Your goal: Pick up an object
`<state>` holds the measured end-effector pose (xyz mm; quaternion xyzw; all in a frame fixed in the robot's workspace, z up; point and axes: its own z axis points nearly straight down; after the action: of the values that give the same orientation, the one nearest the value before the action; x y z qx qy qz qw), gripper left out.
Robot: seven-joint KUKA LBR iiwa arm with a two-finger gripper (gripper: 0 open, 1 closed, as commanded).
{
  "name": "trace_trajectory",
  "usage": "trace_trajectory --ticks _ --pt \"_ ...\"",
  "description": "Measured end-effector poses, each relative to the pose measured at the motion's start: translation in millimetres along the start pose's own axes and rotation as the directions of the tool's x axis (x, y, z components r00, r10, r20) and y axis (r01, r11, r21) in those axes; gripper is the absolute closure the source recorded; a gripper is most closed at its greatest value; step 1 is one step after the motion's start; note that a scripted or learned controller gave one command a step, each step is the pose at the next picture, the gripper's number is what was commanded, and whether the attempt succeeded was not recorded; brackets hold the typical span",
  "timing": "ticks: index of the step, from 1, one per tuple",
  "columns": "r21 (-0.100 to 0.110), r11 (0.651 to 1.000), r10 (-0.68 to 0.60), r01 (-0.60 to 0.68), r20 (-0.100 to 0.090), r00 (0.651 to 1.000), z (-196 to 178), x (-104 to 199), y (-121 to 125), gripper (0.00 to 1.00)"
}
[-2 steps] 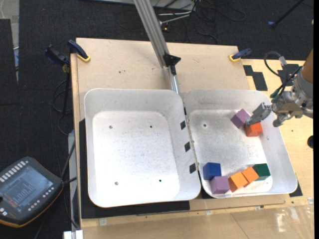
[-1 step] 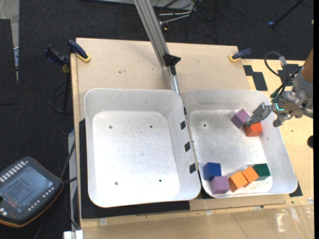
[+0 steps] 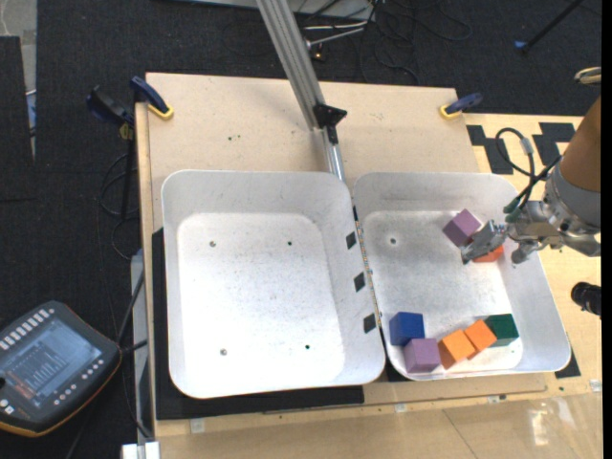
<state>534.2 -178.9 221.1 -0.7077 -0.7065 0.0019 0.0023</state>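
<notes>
A light wooden table (image 3: 249,127) stands on a dark floor (image 3: 76,27). Blue and yellow clamps (image 3: 151,97) hold its far corners. A silver pole (image 3: 287,41) leans across. Black cables (image 3: 382,17) lie behind. A screen box (image 3: 48,366) sits at the left.

Both bins white, speckled with dark flecks: left bin (image 3: 191,256), right bin (image 3: 421,208). In the right bin: purple cube (image 3: 463,225) far, red-orange block (image 3: 490,251) just beside my grey metal gripper (image 3: 497,240). Near row: blue cube (image 3: 406,327), purple cube (image 3: 422,354), orange cube (image 3: 460,343), green cube (image 3: 501,328). Bench (image 3: 249,122) pale tan.
</notes>
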Motion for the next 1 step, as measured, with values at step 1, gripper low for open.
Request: trace_trajectory --ticks 1 --pt "-0.001 1.0 -0.001 0.001 0.0 1.0 44.8 -2.5 4.2 0.0"
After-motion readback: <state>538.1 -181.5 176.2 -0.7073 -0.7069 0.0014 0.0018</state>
